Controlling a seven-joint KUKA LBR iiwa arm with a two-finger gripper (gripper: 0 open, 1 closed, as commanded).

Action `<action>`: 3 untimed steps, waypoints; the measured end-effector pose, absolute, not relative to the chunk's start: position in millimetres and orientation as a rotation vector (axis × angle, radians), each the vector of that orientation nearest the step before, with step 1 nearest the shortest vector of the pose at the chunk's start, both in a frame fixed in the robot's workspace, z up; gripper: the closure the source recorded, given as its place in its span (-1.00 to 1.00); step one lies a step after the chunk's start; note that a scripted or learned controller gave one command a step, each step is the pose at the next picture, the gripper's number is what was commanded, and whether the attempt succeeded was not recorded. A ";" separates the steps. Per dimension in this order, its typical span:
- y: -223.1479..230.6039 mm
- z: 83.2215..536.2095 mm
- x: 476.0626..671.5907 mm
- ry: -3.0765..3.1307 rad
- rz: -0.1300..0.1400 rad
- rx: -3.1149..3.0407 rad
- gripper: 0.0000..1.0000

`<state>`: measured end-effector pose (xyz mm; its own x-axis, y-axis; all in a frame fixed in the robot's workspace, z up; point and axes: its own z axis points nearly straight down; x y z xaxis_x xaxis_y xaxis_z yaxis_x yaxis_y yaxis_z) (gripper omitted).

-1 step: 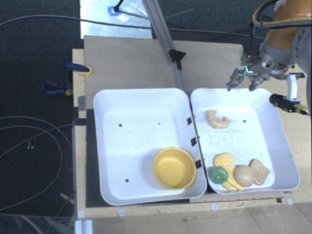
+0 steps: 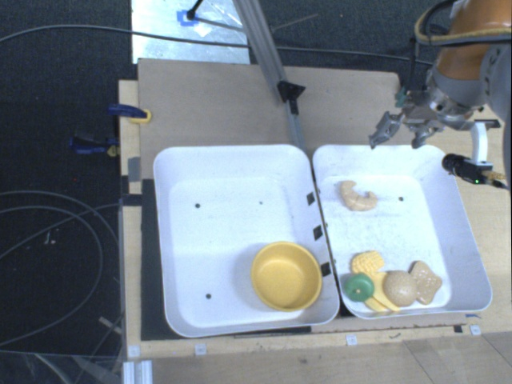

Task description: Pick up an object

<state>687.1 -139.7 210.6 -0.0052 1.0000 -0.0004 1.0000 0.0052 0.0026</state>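
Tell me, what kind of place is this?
Probably a robot test lab: a robot arm over two white bins of toy food, cables on the floor, clamps on the bench.

A tan bench [image 2: 216, 102] carries two shallow white bins lying side by side, touching along their inner edges. The left bin [image 2: 184, 214] sits at about 7 o'clock from the bench's middle, the right bin [image 2: 448, 206] at about 4 o'clock. A blue and yellow clamp [image 2: 128, 113] grips the bench's edge at 9 o'clock.
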 end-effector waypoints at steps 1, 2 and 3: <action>-137.8 148.2 685.6 2.229 -0.003 2.216 -1.00; -137.2 96.6 685.7 2.231 -0.002 2.212 -1.00; -137.6 111.5 687.9 2.228 0.004 2.205 1.00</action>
